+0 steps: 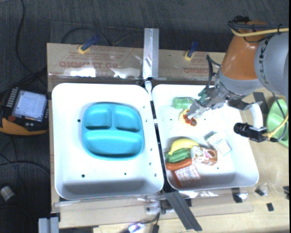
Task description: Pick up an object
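Camera view, starting at the near edge of the right bin (242, 176): there's a pile of toy food sitting there, a red packet (186, 175), a hot dog (177, 164), a green pepper (178, 155), a banana (184, 144) and a little printed carton (203, 155), with a white card (218, 143) just beside it, none of it touched. Farther back the gripper (198, 108) is down low right over a small red-and-yellow piece (189, 119), next to a green item (182, 102), but honestly I can't tell from this angle whether it's got anything. So I'd say the pick isn't done yet, nothing's lifted, and the blue divided tray (112, 130) in the left bin (68, 178) is just sitting there.
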Controlling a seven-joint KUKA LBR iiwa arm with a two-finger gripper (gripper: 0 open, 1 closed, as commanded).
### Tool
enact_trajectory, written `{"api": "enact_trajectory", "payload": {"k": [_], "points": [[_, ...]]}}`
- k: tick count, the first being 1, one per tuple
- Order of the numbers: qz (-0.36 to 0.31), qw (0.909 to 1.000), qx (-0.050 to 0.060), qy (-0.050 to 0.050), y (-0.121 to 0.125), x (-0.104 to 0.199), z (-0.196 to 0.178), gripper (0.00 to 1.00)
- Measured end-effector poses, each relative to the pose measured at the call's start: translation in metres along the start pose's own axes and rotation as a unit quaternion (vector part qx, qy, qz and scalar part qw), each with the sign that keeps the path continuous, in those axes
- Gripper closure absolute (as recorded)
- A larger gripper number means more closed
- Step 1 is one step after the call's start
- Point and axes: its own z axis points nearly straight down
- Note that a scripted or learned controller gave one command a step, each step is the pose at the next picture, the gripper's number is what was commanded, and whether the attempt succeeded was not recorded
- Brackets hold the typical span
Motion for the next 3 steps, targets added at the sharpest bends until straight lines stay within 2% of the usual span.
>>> {"api": "enact_trajectory", "payload": {"k": [1, 2, 3], "points": [[0.000, 1.0000, 0.000, 0.000, 0.000, 0.000, 0.000, 0.00], [0.033, 0.9994, -0.009, -0.006, 0.032, -0.027, 0.095, 0.00], [0.032, 0.9994, -0.009, -0.007, 0.034, -0.028, 0.087, 1.00]]}}
